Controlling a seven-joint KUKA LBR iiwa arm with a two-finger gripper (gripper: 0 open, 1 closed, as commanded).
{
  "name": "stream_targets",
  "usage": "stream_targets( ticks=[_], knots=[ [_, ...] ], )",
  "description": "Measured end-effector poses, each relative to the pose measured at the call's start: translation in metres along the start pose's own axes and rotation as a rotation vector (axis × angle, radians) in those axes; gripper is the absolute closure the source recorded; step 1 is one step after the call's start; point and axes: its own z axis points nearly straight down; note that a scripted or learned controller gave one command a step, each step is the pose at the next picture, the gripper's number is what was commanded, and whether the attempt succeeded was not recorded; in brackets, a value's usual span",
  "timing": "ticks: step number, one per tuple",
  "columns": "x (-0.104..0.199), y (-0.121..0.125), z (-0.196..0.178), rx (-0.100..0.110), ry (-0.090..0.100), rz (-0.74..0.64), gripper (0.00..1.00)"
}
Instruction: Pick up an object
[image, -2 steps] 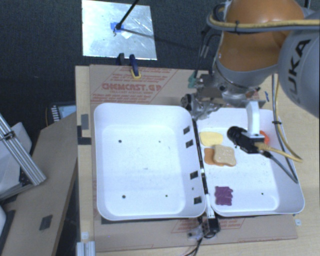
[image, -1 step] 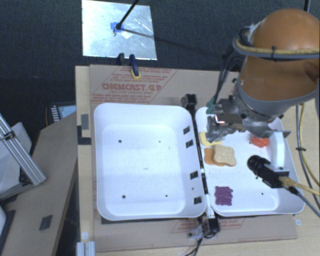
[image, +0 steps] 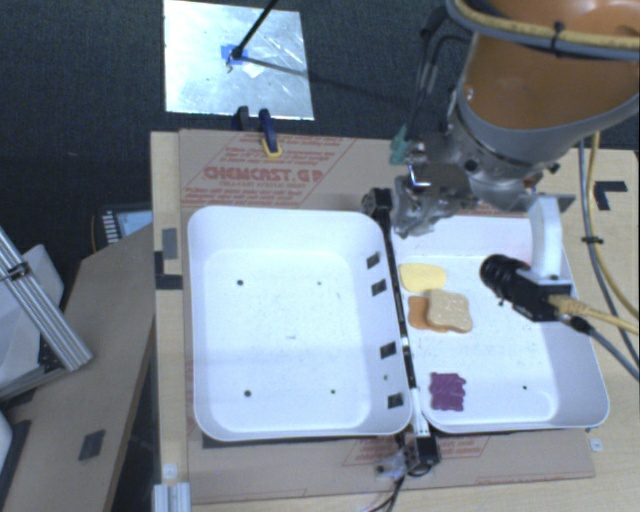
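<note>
In the right bin lie a flat yellow piece, a tan slice of toast partly over an orange piece, and a purple bunch of grapes near the front. My gripper hangs over the bin's back left corner, just behind the yellow piece. Its fingertips are hidden among the grey wrist parts. Nothing shows between them.
The left bin sits alongside, joined by a strip with black clips. A black cylinder on a white bracket juts over the right bin. Yellow cables trail to the right. A blue and yellow clamp stands at the back.
</note>
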Motion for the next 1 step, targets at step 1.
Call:
stream_targets(
  ticks=[1],
  knots=[
    [0.0591, 0.0353, 0.0638, 0.014, -0.004, 0.000, 1.00]
  ],
)
